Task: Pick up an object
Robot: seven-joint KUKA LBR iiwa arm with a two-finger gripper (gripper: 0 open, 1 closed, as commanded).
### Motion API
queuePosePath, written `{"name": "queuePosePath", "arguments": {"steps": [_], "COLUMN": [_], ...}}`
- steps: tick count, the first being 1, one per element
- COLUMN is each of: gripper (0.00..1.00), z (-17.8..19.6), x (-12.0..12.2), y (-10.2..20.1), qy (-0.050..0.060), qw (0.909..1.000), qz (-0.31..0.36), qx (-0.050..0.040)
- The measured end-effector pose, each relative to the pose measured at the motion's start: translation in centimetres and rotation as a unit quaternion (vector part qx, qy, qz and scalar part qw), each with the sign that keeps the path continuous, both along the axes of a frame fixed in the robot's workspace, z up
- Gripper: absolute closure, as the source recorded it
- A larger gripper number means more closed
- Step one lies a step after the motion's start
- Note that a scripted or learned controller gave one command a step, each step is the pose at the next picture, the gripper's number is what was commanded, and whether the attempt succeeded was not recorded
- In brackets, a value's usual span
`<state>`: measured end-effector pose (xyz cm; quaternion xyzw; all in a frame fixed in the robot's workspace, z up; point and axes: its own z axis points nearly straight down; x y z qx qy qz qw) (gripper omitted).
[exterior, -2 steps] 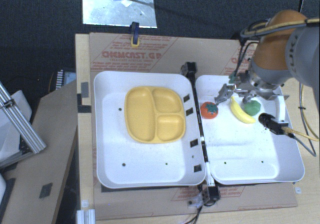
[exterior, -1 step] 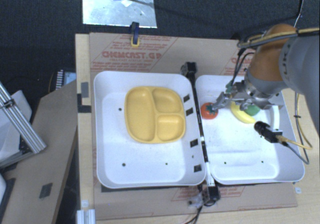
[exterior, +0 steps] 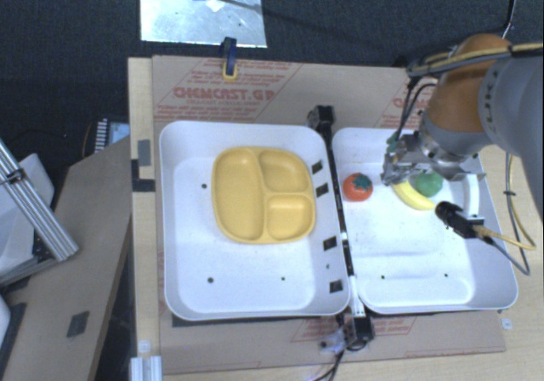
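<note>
A red tomato (exterior: 358, 187) with a green top lies in the right bin (exterior: 408, 277), near its left wall. To its right a yellow banana (exterior: 411, 196) lies beside a green round object (exterior: 427, 183), both partly covered by the arm. My gripper (exterior: 396, 168) hangs over the upper part of the right bin, just above and left of the banana and right of the tomato. Its fingertips are lost against the wrist hardware.
A yellow divided plate (exterior: 262, 195) lies in the left bin (exterior: 195, 277). Both bins rest on a cardboard sheet (exterior: 221, 90). A black divider with clips (exterior: 333, 201) runs between the bins. The lower half of the right bin shows bare floor.
</note>
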<state>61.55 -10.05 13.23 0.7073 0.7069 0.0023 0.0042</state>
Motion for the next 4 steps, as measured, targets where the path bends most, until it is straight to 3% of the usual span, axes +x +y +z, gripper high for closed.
{"name": "queuePosePath", "arguments": {"steps": [2,4], "gripper": [1.0,1.0], "z": [10.3,10.8], "x": [0.3,3.1], "y": [-1.0,10.4], "qy": [0.001,0.002], "qw": [1.0,1.0], "qz": [0.002,0.006], "qx": [0.0006,0.0026]}}
